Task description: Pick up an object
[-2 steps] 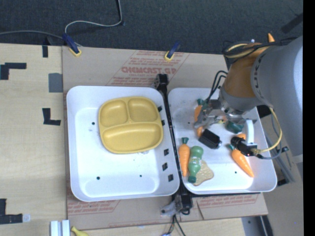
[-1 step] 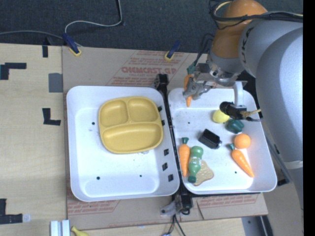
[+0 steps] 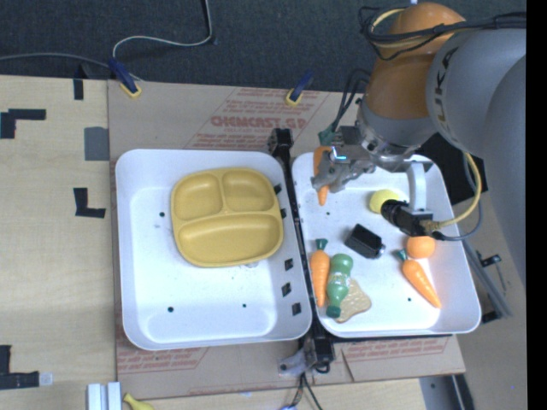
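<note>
At the right bin's (image 3: pixel 461 314) six o'clock edge you have a carrot (image 3: pixel 319 278), green bottle (image 3: pixel 339 278) and flat biscuit (image 3: pixel 353 301); at four, another carrot (image 3: pixel 420 281). Light, stiff, slick plastic by appearance: take the taper's thick middle. At eleven, the gripper (image 3: pixel 329 178) pinches a small carrot (image 3: pixel 321 166).

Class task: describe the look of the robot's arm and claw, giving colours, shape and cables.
The arm is thick, rounded and grey, with an orange band above the wrist. Black cables loop over it. The claw is small, grey metal.
</note>
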